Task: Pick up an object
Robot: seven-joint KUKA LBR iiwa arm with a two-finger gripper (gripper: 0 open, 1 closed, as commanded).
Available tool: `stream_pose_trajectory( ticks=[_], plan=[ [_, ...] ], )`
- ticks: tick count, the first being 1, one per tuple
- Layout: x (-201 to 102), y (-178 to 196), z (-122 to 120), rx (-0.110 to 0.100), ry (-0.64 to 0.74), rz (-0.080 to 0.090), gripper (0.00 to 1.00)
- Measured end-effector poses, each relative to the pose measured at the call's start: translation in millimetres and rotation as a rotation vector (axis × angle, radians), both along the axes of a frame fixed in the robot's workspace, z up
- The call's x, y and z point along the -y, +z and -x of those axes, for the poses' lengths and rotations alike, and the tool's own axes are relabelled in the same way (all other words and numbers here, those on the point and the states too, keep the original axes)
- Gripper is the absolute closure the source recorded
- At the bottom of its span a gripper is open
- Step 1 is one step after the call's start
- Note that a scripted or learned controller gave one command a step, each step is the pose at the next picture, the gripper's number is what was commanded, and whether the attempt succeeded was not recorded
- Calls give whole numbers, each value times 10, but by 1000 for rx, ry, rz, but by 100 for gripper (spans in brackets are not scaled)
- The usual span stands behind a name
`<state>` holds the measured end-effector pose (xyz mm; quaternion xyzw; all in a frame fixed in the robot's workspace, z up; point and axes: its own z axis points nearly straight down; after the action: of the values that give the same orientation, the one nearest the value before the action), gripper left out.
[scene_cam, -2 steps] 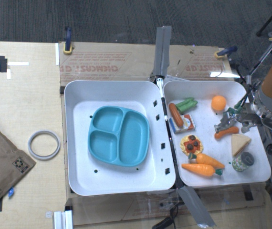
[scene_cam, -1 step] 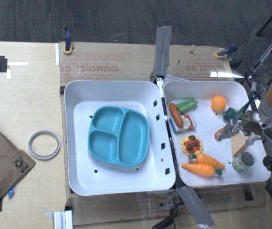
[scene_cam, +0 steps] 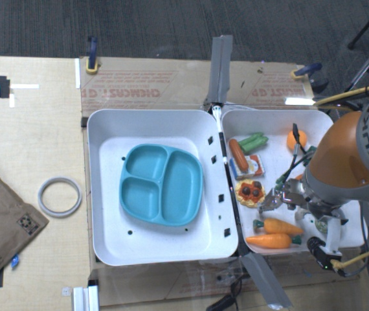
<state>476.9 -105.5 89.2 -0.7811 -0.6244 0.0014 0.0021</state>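
The right bin (scene_cam: 272,116) holds several toy foods: a red hot dog (scene_cam: 237,154), a green pod (scene_cam: 252,141), a small tart with berries (scene_cam: 250,192), two orange carrots (scene_cam: 283,226) (scene_cam: 268,241) and an orange piece (scene_cam: 296,138) at the back. My gripper (scene_cam: 277,199) hangs low in this bin, just right of the tart and above the upper carrot. The grey wrist and orange band (scene_cam: 340,157) cover the bin's right side. I see nothing clearly held.
The left bin (scene_cam: 107,193) carries a blue divided plate (scene_cam: 161,184). A roll of tape (scene_cam: 59,195) and a brown cardboard box (scene_cam: 0,229) lie on the bench to the left. A grey divider (scene_cam: 220,70) rises between the bins.
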Motion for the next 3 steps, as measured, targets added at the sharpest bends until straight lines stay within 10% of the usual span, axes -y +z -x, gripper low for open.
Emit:
stream_pose_trajectory(
  ticks=[1, 3],
  plan=[
    [320, 170, -544, 1, 87, 1, 0],
    [364, 682, -686, 1, 99, 2, 0]
  ],
)
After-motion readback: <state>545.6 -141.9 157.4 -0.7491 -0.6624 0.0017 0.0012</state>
